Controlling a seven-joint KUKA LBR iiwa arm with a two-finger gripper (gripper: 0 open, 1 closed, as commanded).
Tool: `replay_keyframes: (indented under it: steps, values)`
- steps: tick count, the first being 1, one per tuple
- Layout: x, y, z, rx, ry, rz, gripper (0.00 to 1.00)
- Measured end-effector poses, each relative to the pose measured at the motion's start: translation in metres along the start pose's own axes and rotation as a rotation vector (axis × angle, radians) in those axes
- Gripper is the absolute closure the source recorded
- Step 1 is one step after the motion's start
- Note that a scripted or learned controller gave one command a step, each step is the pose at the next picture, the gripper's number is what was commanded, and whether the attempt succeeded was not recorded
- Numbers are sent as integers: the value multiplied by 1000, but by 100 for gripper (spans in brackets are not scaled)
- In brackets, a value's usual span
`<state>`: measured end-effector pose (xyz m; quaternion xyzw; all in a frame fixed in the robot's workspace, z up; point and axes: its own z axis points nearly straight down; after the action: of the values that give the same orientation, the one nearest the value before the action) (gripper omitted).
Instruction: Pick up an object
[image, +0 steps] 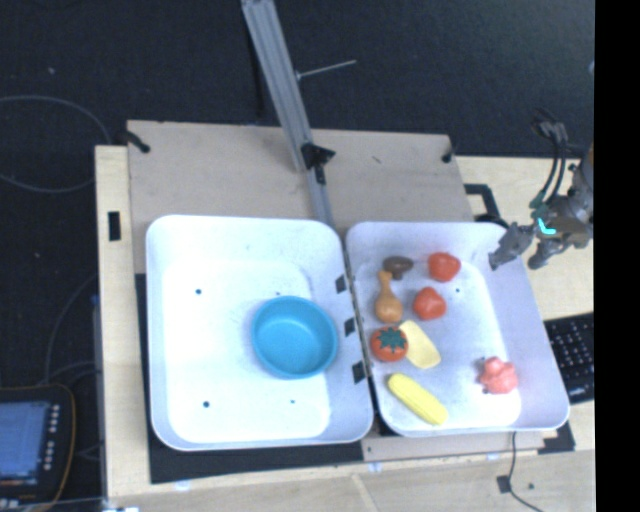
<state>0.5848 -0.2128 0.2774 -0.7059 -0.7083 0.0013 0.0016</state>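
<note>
The right bin (520, 300) holds several toy foods: a brown mushroom (397, 266), a tan gourd (388, 303), two red pieces (444, 266) (429, 303), a tomato (390, 344), a pale yellow slice (422, 348), a yellow banana (416, 398) and a pink piece (496, 375). My gripper (522, 250) hangs open over the bin's upper right corner, at the view's right edge. Nothing sits between its two fingers. It is well apart from every toy.
The left bin (190, 260) holds a blue bowl (293, 336). A grey metal pole (285, 95) slants down to the gap between the bins. A black keyboard (572, 355) lies to the right of the right bin, and a screen (28, 440) sits at lower left.
</note>
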Motion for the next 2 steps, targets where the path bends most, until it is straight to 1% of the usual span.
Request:
replay_keyframes:
  steps: [1,2]
  values:
    - [0,1,-4,-6,-1,-1,0]
    - [-1,1,60,-2,-3,5,0]
